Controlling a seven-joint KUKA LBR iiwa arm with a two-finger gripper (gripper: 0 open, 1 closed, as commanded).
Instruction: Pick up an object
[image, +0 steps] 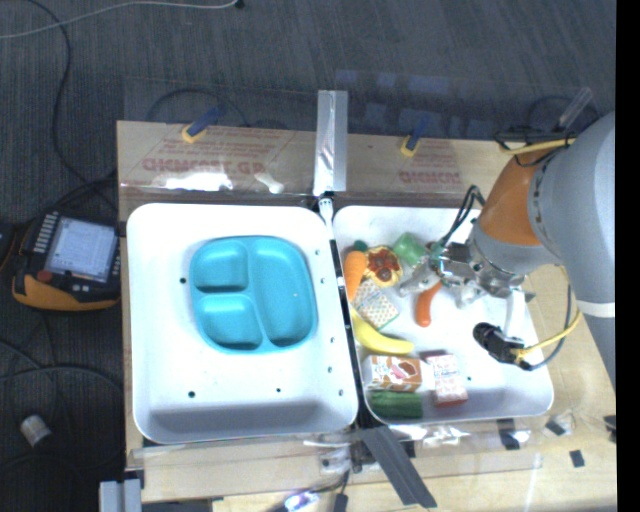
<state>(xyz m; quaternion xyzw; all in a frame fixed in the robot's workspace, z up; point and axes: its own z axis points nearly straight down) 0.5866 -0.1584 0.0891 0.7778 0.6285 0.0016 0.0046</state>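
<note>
I've got the grey arm with its orange band reaching into the right white bin (520, 400), and its two-finger gripper (447, 268) sits low among the toys; I can't tell how it's set. Just beside it lies a small orange-red chilli-shaped piece (426, 304), with a green leafy lump (408, 246) behind. Crowding the left side: one orange carrot (354, 272), one yellow banana (378, 339), two printed packets (412, 374). The left white bin (160, 380) carries one glossy turquoise three-compartment plastic tray (254, 292).

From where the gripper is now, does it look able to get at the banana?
Probably yes. The gripper hangs over the right bin, and the banana lies uncovered nearby, though a waffle and a box crowd its sides.
</note>
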